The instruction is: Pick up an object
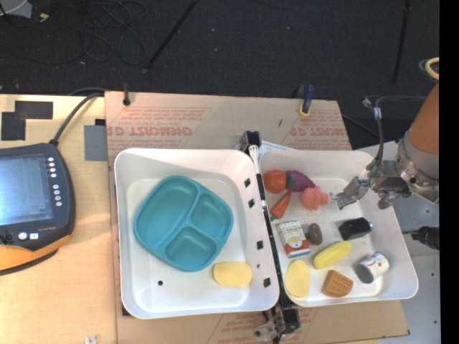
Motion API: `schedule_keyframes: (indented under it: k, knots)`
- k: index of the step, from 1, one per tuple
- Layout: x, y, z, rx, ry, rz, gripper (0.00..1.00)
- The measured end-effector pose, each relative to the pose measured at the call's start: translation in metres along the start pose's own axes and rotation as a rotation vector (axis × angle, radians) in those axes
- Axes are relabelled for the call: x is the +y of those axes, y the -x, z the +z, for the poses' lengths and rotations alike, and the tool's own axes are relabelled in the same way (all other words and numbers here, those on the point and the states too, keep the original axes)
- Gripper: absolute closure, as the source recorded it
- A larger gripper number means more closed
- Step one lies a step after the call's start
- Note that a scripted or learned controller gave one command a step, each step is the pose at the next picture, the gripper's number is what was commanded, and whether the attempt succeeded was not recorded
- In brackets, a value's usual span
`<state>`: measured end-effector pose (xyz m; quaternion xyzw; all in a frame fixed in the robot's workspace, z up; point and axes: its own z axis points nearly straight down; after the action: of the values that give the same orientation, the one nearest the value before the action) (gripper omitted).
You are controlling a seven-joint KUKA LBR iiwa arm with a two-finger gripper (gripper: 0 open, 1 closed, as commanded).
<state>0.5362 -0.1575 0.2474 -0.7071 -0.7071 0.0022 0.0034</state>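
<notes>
The right bin holds several toy foods: a red tomato, a purple piece, a pink ball, an orange carrot, a small carton, a brown lump, a black block, a yellow corn cob, a yellow lemon, a waffle and a white can. My gripper hangs over the bin's right part, just above the black block. It is open, and nothing sits between its fingers.
The left bin holds a teal divided plate and a yellow piece. A control tablet lies at the far left of the bench. A blue clamp stands at the cardboard's back edge.
</notes>
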Motion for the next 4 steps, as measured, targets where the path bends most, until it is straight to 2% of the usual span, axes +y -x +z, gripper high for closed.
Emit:
schedule_keyframes:
  k: [1, 2, 3, 4]
  knots:
    - [0.014, 0.058, 0.115, 0.002, -0.007, 0.002, 0.0]
    - [0.006, 0.058, 0.08, 0.0, 0.003, 0.003, 0.0]
    - [-0.006, 0.054, 0.136, 0.003, -0.004, -0.001, 0.0]
    - [-0.006, 0.057, 0.125, 0.003, -0.004, 0.002, 1.0]
